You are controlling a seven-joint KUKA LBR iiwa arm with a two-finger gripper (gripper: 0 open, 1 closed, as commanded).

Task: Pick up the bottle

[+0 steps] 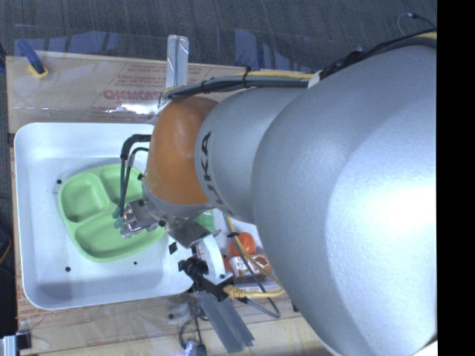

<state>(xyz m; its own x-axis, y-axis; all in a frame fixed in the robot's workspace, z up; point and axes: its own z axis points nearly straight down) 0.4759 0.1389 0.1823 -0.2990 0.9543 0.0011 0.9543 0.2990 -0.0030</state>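
Here the arm [297,162] reaches over the white bin [30,199] above a green tray [89,206], its grip state impossible to tell.

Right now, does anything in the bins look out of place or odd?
Nothing looks spilled or broken. The green divided tray lies flat in the left bin. The arm covers much of the scene; an orange and white item shows partly below it, too hidden to judge.
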